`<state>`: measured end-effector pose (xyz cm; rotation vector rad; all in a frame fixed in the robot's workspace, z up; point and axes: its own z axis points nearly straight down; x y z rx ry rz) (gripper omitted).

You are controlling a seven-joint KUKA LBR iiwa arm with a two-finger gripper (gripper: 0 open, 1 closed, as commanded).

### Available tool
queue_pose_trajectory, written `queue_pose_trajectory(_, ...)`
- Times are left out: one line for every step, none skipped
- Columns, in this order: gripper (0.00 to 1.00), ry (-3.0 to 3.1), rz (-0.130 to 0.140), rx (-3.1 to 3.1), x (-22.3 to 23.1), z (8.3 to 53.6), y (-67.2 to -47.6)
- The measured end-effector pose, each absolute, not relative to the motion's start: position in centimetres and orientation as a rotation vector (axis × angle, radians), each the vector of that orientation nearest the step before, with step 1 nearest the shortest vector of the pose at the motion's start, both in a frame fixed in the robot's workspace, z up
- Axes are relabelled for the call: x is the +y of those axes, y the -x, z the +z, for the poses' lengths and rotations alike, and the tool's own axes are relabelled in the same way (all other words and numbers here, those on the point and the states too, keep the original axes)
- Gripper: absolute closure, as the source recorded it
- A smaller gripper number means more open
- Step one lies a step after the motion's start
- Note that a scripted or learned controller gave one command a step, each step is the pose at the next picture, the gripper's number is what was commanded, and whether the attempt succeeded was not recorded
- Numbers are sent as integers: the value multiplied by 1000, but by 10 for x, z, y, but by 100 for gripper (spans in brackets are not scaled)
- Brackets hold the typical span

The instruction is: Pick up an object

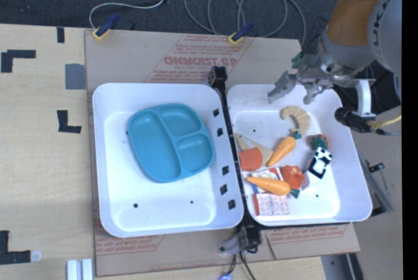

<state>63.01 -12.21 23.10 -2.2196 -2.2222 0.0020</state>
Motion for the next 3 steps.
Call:
queue_pose_trajectory(0, 2220, 5, -2219, -158, 146, -576)
queue_pose_trajectory(0, 2221, -1, -2224, -165, 87, -589)
queue_pose_trajectory(100, 2226, -2, -2228, -166, 97, -590)
